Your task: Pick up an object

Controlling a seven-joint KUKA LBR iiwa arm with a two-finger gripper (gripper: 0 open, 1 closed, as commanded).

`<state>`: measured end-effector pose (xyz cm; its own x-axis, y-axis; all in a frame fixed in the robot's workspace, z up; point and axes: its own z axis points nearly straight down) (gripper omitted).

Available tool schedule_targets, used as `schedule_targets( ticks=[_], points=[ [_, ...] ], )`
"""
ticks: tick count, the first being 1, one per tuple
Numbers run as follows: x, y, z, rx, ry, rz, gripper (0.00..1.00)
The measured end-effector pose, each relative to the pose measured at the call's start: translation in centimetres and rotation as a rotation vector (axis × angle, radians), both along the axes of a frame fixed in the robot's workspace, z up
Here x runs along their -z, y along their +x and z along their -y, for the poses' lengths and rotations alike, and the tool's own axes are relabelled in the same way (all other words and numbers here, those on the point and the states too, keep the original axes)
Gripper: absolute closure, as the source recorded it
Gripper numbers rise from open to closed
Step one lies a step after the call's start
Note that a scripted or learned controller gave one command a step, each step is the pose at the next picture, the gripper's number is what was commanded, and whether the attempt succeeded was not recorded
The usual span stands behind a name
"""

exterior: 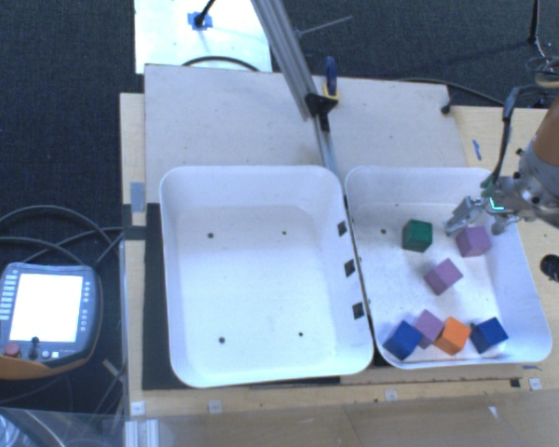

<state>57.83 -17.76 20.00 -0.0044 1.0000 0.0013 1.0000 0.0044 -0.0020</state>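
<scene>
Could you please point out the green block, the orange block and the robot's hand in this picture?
green block (pixel 416 235): camera view, on its top face.
orange block (pixel 453 334): camera view, on its top face.
hand (pixel 468 216): camera view, midway between its fingertips.

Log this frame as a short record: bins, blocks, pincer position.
right bin: holds all seven blocks
left bin: white, beside the right bin
green block: upper middle of right bin
purple blocks: one by the pincer, one mid-bin, one in the front row
blue blocks: two in the front row
orange block: between the blue ones
pincer: over right bin, close above the upper purple block
</scene>
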Motion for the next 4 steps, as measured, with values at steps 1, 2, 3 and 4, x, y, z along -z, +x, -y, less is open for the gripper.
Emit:
schedule_targets(
  ticks=[1, 2, 3, 4],
  points=[
    [-0.2, 0.1, 0.0, -0.001, -0.001, 0.004, 0.00],
    [5.8, 0.1, 0.6, 0.002, -0.001, -0.002, 0.00],
    [8.2, 0.7, 0.8, 0.001, -0.009, 0.024, 0.00],
    [7.3, 0.8, 0.9, -0.001, -0.011, 0.027, 1.00]
  ],
)
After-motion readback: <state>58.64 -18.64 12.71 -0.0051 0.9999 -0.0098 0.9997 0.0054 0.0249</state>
